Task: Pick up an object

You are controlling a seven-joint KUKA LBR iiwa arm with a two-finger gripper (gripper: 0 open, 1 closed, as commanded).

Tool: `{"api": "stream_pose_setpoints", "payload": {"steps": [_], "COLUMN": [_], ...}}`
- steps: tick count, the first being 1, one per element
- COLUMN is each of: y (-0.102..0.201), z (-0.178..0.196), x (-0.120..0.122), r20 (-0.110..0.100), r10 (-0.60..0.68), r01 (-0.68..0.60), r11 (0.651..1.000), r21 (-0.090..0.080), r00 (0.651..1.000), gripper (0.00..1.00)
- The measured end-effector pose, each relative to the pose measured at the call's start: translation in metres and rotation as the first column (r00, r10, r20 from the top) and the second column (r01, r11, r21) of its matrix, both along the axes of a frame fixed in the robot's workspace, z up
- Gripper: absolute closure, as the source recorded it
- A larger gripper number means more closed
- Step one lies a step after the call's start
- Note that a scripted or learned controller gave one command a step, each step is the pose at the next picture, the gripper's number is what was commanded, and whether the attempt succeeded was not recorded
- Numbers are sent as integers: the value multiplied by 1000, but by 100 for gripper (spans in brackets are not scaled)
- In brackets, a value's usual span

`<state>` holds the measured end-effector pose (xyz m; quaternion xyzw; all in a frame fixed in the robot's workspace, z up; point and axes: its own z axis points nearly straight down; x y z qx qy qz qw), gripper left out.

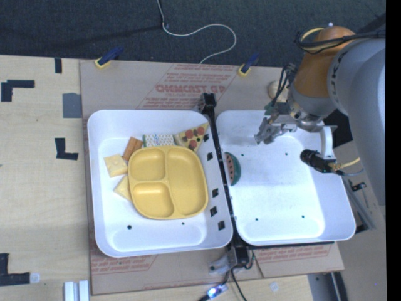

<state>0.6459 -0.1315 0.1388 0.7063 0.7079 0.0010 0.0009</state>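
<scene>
My gripper point(263, 135) hangs over the back part of the right bin point(282, 224), its fingers pointing down and left with nothing seen between them. A small round green and red piece point(234, 168) lies at the right bin's left wall, left of and in front of the gripper. In the left bin point(106, 231) a yellow divided plate point(168, 182) lies flat. Tan cracker-like pieces point(116, 165), an orange-brown piece point(132, 147) and a pizza-like slice point(193, 135) sit along the plate's back and left sides.
A black divider point(217, 168) with clips runs between the two bins. A white cable point(200, 30) loops on the dark floor behind the bench. Blue and yellow clamps point(108, 56) hold the cardboard's back corners. The arm's grey body fills the right side.
</scene>
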Motion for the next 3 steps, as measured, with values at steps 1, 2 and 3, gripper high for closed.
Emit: {"api": "stream_pose_setpoints", "payload": {"steps": [1, 2, 3], "y": [3, 4, 56], "z": [50, 88, 97], "x": [-8, -7, 2], "r20": [1, 1, -2], "r10": [0, 0, 5], "r01": [0, 0, -5], "r11": [1000, 1000, 1000], "r21": [0, 0, 2], "r00": [1000, 1000, 1000], "gripper": [100, 100, 100]}}
